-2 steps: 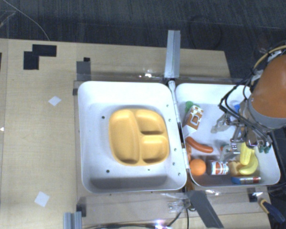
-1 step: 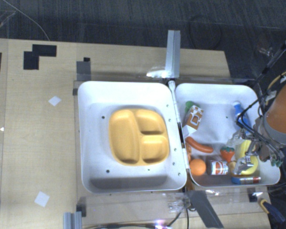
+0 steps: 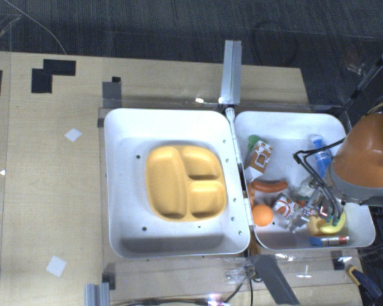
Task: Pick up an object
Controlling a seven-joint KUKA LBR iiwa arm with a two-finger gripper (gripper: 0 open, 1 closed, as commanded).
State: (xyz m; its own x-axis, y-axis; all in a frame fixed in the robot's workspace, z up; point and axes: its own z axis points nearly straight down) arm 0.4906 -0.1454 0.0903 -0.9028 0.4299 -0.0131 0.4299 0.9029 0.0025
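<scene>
tool [image 3: 309,208] is low in the right bin [image 3: 287,240], grip state unclear, amid clutter: banana [image 3: 327,223] just right, sausage [image 3: 268,185] and orange ball [image 3: 262,215] left. yellow tray [image 3: 184,182] fills left bin [image 3: 124,171].

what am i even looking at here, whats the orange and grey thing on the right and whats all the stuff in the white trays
One camera looks down at a slant on a bench with two white bins. The orange and grey thing is a robot arm reaching in from the right. Its gripper is down among the clutter in the right bin; whether it grips anything is too cluttered to tell. That bin holds a sausage, an orange ball, a blue bottle, a small carton and a banana. The left bin holds a yellow divided tray.
</scene>
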